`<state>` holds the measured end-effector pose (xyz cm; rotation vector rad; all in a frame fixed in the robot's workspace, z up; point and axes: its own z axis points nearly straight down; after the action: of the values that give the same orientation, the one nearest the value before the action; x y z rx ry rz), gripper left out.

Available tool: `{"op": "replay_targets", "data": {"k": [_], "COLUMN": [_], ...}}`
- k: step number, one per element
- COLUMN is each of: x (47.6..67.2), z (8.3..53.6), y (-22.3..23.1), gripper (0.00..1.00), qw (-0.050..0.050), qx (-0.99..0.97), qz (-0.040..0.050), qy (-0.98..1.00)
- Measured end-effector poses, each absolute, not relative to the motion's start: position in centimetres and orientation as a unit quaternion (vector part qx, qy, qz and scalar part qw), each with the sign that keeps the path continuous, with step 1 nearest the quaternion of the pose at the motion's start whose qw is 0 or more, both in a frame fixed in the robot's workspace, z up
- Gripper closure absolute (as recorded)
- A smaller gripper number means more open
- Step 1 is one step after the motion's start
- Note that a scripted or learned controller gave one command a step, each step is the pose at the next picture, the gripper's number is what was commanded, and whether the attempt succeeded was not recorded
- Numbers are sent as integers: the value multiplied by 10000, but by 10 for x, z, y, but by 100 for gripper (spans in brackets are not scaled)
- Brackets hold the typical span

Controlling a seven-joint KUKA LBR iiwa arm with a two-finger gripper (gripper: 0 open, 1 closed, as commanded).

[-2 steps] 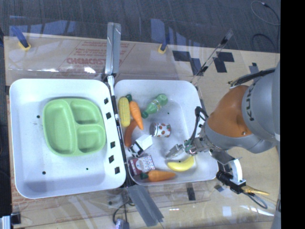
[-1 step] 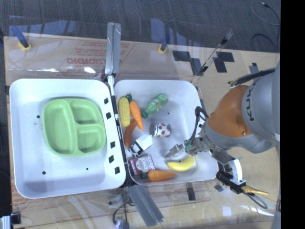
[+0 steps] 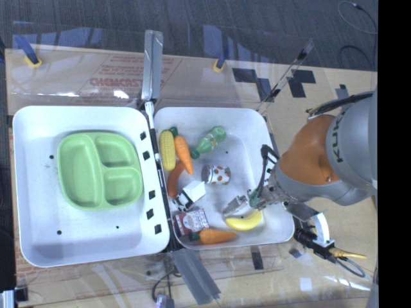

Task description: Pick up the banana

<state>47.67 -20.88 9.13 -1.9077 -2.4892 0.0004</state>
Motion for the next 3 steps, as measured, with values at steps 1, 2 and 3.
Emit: {"op": "replay_targets", "data": {"k": [1,2,3], "x": [477,477,477], "z": [91,91,92], "y": [-209,-209,-210], "gripper": [0,0,0], "qw": [28,27,4], "qx": [-5549,-5550,-6501], "qz": [0,0,2], "qy": [-8319,-8318,-7598]}}
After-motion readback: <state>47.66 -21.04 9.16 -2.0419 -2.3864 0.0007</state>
